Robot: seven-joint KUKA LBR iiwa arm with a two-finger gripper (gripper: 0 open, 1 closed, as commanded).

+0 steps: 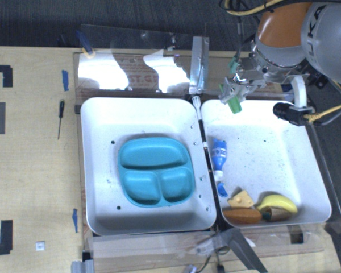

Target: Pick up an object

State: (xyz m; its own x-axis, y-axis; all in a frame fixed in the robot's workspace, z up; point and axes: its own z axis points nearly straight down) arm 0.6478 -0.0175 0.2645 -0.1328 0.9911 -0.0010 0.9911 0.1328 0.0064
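Hand [237,97] hovers over the right white plastic bin's [307,152] far-left corner, seemingly clenched on a small green block [235,105], though view is poor. A pinch that shallow could slip, dropping it beside the blue plastic bottle [218,154].

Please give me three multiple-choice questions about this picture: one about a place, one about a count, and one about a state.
1. Where does the banana lie?
A. left bin
B. right bin, near corner
C. on the bench

2. How many compartments has the blue tray?
A. three
B. five
C. one

3. What is between the fingers of the hand?
A. a small green thing
B. the banana
C. the blue tray

Answers: 1 B, it lies by the near wall of the right bin. 2 A, one long and two small. 3 A, the green thing sits at the fingertips above the bin.
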